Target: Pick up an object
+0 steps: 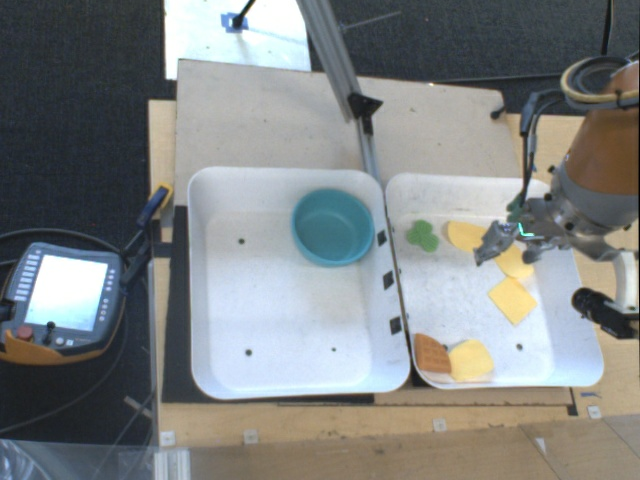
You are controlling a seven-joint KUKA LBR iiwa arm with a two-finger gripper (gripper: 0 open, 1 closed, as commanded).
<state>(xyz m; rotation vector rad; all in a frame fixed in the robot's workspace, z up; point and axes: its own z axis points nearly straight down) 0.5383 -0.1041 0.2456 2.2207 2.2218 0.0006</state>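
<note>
My gripper [511,247] hangs over the upper part of the right bin [560,373] with its two dark fingers spread apart and nothing held between them. Just below it lies a yellow piece [516,264], partly covered by the gripper. A rounded yellow piece [464,235] lies to the gripper's left, and a small green object [422,234] lies further left. A yellow square [513,299] rests lower in the bin. At the front edge sit a brown piece [431,353] and another yellow piece [472,360]. A teal bowl [332,226] stands in the left bin [230,368].
A slanted metal pole [331,43] comes down to the divider between the bins. A teach pendant [60,303] lies off the bench at the left. A black part of the arm [603,311] juts over the right bin's right edge.
</note>
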